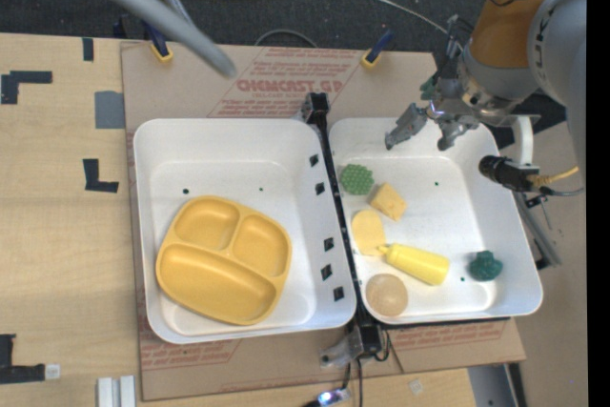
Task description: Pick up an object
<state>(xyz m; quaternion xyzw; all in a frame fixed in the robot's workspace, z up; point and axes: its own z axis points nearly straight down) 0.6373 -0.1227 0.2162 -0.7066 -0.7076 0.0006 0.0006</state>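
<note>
Round tan disc (387,294) lies farthest below the open, empty two-finger gripper (425,133). Closer beneath it sits a bumpy green ball (356,178). Lower squarely over that ball, I judge, before closing.

Arm (534,14) reaches in, jaws spread, holding nothing.

Divided plate (224,259) in the left bin (152,148) — bottle (416,262) and small foods in the right bin (505,300)

We see a glossy yellow plastic divided tray (224,259) in smooth white plastic bins (152,157) set on matt brown cardboard (276,81) over a pale wood-grain bench (57,234).
</note>
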